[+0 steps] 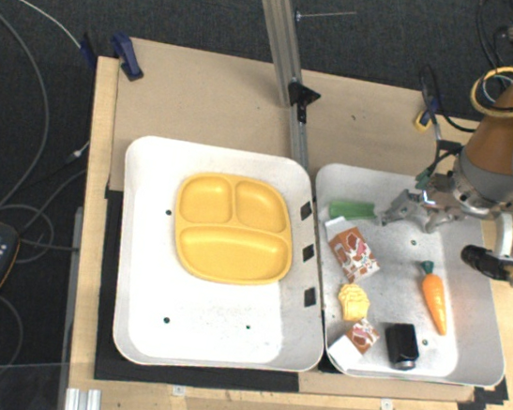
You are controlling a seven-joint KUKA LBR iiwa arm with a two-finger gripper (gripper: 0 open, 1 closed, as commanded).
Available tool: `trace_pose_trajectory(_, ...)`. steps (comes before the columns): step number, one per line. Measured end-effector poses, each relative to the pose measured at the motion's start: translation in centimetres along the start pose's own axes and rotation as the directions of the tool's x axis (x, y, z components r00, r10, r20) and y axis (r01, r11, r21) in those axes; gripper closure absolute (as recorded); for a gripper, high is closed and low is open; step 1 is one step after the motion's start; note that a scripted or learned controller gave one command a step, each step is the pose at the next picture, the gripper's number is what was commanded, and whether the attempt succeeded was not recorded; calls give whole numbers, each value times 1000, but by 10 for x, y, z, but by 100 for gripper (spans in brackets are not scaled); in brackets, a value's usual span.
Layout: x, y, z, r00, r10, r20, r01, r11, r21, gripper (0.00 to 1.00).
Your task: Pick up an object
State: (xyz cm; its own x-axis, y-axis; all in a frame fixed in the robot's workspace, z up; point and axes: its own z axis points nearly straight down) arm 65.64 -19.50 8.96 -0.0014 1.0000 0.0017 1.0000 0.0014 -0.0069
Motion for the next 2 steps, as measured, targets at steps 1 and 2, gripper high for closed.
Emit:
trace_pose_trajectory(1,0,2,-16,1000,-1,3,1,1000,-8,100)
trace_pose_trajectory(2,-2,0,-81,1000,1,4,-1,1000,-15,100)
